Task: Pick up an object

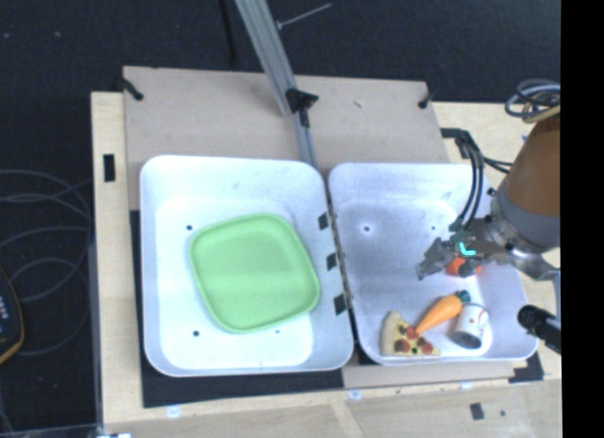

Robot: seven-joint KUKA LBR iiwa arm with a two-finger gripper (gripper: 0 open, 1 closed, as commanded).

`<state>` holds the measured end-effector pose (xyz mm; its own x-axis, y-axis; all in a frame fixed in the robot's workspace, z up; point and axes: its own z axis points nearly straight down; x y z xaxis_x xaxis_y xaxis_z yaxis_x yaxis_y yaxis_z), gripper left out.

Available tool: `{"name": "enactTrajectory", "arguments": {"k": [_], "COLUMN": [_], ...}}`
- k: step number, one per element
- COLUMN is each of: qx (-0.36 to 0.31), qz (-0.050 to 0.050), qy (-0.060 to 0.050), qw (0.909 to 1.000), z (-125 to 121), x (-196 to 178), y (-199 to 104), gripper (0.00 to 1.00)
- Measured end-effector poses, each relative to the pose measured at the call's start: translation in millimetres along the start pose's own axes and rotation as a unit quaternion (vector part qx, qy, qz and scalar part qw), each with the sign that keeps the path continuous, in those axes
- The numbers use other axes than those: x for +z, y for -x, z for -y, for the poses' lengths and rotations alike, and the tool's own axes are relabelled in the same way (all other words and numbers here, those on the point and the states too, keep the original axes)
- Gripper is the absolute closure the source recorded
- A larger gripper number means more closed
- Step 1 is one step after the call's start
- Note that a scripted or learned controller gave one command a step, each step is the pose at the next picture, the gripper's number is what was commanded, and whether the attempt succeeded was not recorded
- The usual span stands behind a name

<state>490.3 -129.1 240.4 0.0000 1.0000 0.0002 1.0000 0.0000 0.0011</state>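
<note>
One camera hangs above the bench [255,96], looking down at a slant from fairly far. It takes in both bins [236,176], lying left of the gripper [444,261] reaching in from the right.

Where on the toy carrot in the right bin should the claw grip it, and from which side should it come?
Probably from above, across the middle of the carrot. It lies flat on the diagonal, its thick end by the white cup and its tip by the pizza slice, so the middle gives the most room. Close across its width, not its length.
</note>
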Motion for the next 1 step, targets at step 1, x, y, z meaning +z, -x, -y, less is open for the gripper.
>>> {"name": "enactTrajectory", "arguments": {"k": [1], "qx": [0.0], "qz": [0.0], "qy": [0.0], "qw": [1.0], "z": [0.0], "x": [0.0], "y": [0.0], "gripper": [0.0]}}
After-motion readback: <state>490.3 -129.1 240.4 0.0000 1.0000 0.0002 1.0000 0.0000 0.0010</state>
